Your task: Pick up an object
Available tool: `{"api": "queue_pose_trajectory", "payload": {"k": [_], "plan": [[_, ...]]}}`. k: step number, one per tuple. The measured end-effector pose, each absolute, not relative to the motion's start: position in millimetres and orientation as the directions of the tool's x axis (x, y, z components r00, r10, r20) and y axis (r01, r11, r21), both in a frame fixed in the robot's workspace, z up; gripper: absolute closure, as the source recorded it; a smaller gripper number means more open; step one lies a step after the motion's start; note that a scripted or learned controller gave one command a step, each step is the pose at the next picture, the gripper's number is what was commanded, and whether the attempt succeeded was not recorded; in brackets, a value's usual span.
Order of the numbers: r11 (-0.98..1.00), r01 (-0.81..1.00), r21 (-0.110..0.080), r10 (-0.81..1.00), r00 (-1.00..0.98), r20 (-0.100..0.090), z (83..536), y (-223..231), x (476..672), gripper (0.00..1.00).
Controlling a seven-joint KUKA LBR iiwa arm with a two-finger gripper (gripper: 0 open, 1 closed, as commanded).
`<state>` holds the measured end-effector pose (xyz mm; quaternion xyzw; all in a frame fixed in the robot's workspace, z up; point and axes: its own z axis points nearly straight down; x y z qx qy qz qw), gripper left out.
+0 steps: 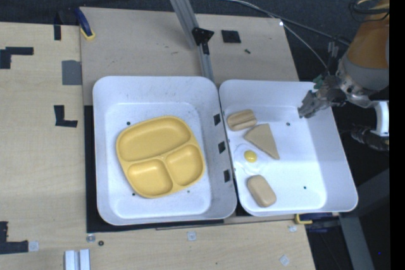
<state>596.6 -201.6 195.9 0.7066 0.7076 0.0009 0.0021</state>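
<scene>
Nothing picked yet. I see the gripper (308,108) over the right bin's (329,193) far right edge, nothing between its fingers; I cannot tell their opening. Candidates lie along the bin's left side: bread roll (241,119), wedge (264,140), yellow piece (250,156), oblong block (261,191). Bare floor between gives descent room; the left wall crowds them.

No text, label, brand, number or sign can be read anywhere: not on the surface (158,41), not on either white bin (104,136), not on the yellow tray (161,155).
</scene>
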Motion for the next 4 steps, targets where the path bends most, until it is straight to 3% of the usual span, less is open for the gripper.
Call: {"api": "queue_pose_trajectory", "payload": {"k": [1, 4], "plan": [[0.001, 1.000, 0.001, 1.000, -0.001, -0.001, 228.1, -201.3, 597.1, 1.00], [0.002, 1.000, -0.002, 1.000, -0.002, -0.001, 205.5, -41.2, 577.6, 1.00]]}}
